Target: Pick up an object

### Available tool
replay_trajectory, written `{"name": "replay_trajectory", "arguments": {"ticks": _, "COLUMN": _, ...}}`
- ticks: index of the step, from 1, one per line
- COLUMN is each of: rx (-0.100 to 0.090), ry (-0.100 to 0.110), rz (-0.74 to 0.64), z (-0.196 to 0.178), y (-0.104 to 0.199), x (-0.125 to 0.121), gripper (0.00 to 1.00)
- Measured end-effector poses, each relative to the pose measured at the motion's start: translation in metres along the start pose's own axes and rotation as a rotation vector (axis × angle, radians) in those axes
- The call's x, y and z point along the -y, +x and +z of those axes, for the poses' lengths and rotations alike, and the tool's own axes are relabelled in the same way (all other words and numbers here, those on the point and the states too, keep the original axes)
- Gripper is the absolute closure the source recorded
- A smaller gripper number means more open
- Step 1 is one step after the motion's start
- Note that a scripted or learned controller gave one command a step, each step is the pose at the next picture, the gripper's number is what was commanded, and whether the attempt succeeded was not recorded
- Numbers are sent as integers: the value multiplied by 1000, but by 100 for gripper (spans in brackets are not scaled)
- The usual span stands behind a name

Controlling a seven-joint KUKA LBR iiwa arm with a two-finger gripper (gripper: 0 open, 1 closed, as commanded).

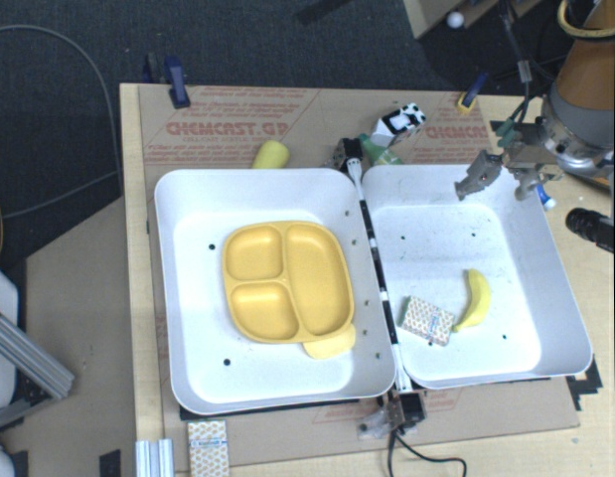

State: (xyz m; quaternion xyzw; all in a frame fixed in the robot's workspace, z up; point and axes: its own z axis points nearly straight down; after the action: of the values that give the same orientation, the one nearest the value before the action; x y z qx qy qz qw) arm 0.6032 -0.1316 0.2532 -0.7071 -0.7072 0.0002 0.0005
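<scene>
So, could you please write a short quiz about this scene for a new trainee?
1. Which bin holds the banana? A) left B) right
2. True or false: the yellow tray has three compartments.
3. What lies just left of the banana?

Key: 1. B, the right bin. 2. True; it sits in the left bin. 3. A small patterned packet. The hand is above the right bin's far edge, with nothing between its fingers.
</scene>
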Motion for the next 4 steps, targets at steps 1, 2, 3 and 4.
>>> {"name": "replay_trajectory", "arguments": {"ticks": 1, "rx": 1, "ry": 2, "rz": 2, "z": 123, "y": -44, "x": 57, "gripper": 0}}
{"name": "replay_trajectory", "arguments": {"ticks": 2, "rx": -1, "ry": 1, "rz": 1, "z": 169, "y": -37, "x": 61, "gripper": 0}}
{"name": "replay_trajectory", "arguments": {"ticks": 3, "rx": 0, "ry": -2, "rz": 1, "z": 159, "y": -37, "x": 61, "gripper": 100}}
{"name": "replay_trajectory", "arguments": {"ticks": 4, "rx": 0, "ry": -3, "rz": -1, "z": 164, "y": 18, "x": 25, "gripper": 100}}
